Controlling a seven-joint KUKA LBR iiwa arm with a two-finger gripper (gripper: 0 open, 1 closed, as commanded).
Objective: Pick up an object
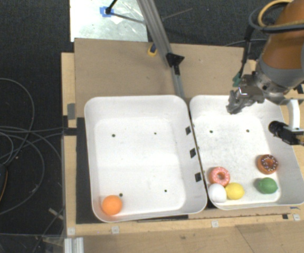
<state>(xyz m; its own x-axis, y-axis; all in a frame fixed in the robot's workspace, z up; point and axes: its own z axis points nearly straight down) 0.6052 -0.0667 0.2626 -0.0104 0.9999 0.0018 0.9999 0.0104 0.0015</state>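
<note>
The gripper (pixel 238 103) hangs over the far end of the right bin (pixel 231 141), nothing visibly between its fingers, though whether they are spread or closed cannot be told. The candidates lie well apart from it at the near end: pink donut (pixel 219 175), white ball (pixel 217 193), yellow ball (pixel 235 191), brown donut (pixel 267 164) and green ball (pixel 266 185). This looks like the approach step, so the next move calls for travelling toward the near end and descending over one object.

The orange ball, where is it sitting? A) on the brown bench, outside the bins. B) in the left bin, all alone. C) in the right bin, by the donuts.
B: the orange ball lies in the near corner of the left bin, while the donuts and the other balls lie in the right bin.
</note>
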